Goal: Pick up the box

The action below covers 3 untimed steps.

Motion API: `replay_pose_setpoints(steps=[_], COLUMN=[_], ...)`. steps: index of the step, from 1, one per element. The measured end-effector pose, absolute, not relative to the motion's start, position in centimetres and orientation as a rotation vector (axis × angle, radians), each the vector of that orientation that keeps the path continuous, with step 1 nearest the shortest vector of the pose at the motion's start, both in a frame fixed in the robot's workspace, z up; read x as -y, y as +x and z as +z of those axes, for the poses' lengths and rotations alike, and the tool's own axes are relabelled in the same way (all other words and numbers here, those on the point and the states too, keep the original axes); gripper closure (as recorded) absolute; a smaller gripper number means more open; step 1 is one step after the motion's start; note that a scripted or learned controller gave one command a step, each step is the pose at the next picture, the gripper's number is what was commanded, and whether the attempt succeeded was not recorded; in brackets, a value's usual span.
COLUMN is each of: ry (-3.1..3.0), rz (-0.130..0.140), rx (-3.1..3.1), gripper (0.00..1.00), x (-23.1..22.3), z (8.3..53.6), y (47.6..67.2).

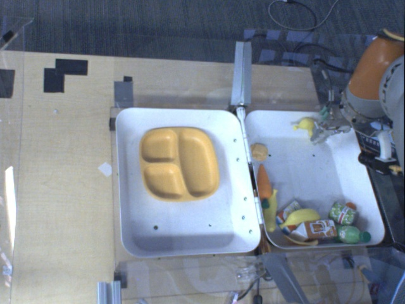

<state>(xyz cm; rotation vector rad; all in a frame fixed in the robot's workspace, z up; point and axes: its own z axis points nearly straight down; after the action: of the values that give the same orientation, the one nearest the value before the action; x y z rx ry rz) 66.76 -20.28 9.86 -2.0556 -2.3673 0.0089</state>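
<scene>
The box (314, 230) is a small orange and white carton lying flat near the front edge of the right bin (316, 170), among other items. My gripper (326, 129) is low over that bin's far right corner, well behind the box and apart from it. Just left of the gripper lies a small yellow toy fruit (305, 124). I see nothing of the box between the gripper's parts.
Around the box lie a banana (300, 216), a green bottle (352, 235) and a striped can (343, 212). A carrot (264, 182) and a bread roll (259, 151) lie by the right bin's left wall. The left bin (126, 170) holds a yellow divided plate (180, 163).
</scene>
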Motion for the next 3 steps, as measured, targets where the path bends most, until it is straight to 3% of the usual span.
replay_pose_setpoints(steps=[1, 2, 3], ry=[-2.056, -2.056, -2.036], rz=[0.005, 0.005, -0.006], rx=[2.372, 2.371, 2.404], gripper=[0.00, 0.00, 0.00], x=[20.2, 20.2, 19.5], z=[9.9, 9.9, 8.8], y=[66.9, 66.9, 63.3])
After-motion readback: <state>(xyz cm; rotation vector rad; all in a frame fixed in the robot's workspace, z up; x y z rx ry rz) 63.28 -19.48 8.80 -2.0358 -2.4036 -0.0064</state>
